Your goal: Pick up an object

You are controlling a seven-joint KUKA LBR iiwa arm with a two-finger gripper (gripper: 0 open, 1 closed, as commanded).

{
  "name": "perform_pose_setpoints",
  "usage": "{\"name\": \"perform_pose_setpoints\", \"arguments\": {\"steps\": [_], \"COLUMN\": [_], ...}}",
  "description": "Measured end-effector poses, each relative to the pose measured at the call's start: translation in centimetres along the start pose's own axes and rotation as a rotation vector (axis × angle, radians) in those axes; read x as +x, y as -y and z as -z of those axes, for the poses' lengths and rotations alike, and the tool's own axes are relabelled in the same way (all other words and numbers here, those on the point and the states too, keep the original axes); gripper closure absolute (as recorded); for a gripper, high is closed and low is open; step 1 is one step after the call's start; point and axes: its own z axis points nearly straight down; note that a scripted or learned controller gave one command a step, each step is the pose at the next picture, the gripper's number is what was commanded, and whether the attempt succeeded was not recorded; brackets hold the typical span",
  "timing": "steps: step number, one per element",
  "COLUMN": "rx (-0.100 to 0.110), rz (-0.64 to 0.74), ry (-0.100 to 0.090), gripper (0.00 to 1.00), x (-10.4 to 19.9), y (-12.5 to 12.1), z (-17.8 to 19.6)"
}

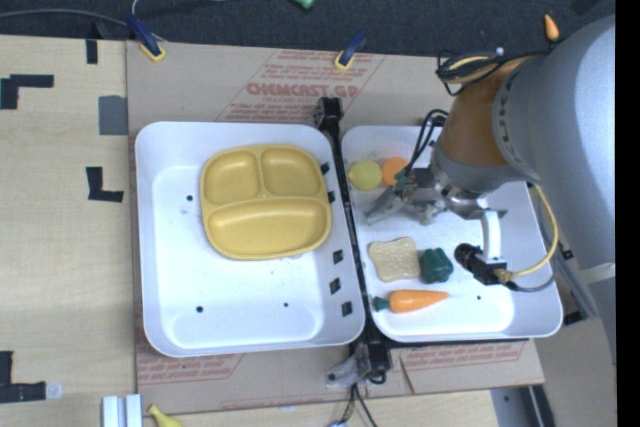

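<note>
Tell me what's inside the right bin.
The right bin holds a carrot, bread slice, dark green piece, yellow ball and something orange; the arm covers the rest.

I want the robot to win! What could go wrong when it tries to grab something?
1. The gripper sits low beside the lemon and an orange ball, which lie close together, so it may nudge one away instead of catching it.
2. The bread, green block and carrot are crowded too, so a grab there may bump a neighbour.
</note>
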Motion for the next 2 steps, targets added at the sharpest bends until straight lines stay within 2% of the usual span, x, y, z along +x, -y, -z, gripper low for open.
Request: {"name": "perform_pose_setpoints", "arguments": {"steps": [1, 2], "rx": [-0.003, 0.000], "rz": [-0.001, 0.000], "ry": [0.001, 0.000], "gripper": [0.00, 0.00], "x": [-0.3, 0.0], "y": [5.0, 1.8], "z": [0.0, 0.0]}}
